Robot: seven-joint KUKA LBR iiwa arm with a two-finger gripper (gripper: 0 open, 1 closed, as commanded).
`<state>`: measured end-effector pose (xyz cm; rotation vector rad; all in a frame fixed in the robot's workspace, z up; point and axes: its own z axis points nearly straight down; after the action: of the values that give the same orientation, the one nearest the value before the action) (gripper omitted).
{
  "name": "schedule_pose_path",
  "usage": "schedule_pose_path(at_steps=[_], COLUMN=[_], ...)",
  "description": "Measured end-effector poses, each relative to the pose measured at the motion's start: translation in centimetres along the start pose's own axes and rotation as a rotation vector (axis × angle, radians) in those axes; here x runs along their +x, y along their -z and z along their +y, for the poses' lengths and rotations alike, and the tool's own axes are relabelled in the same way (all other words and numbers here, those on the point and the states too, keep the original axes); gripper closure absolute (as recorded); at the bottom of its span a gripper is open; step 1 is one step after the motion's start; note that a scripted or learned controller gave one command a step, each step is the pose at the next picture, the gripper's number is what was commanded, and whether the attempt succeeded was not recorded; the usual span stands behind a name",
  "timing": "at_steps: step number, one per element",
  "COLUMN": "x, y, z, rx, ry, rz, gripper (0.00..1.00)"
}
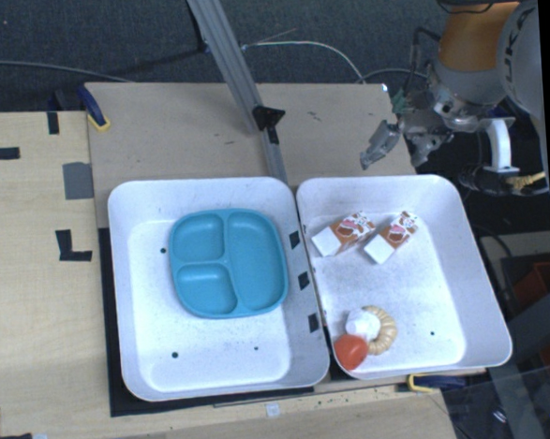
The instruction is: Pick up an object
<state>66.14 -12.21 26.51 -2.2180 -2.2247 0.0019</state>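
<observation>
The right bin (pixel 448 277) holds two small cake slices with white sides and red-brown tops: one (pixel 342 233) at the upper left, the other (pixel 392 237) just right of it. Near the bin's front edge lies a red tomato-like piece (pixel 351 351) touching a white and tan pastry (pixel 374 329). My gripper (pixel 403 146) hangs above the bench just beyond the right bin's far rim, its two fingers spread apart with nothing between them, well clear of the food pieces.
The left bin (pixel 140 298) bears a blue divided plate (pixel 228 263). A grey metal bar (pixel 236 66) slants down from the top to the junction between the bins. Cables run behind the arm at the upper right.
</observation>
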Motion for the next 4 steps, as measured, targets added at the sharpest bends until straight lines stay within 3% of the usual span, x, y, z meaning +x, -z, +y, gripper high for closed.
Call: schedule_pose_path(at_steps=[1, 4], x=[0.0, 0.2], y=[0.0, -17.8], z=[0.0, -1.6], rx=[0.0, 0.003], ry=[0.0, -0.001], rz=[0.0, -0.001], gripper=[0.0, 0.0])
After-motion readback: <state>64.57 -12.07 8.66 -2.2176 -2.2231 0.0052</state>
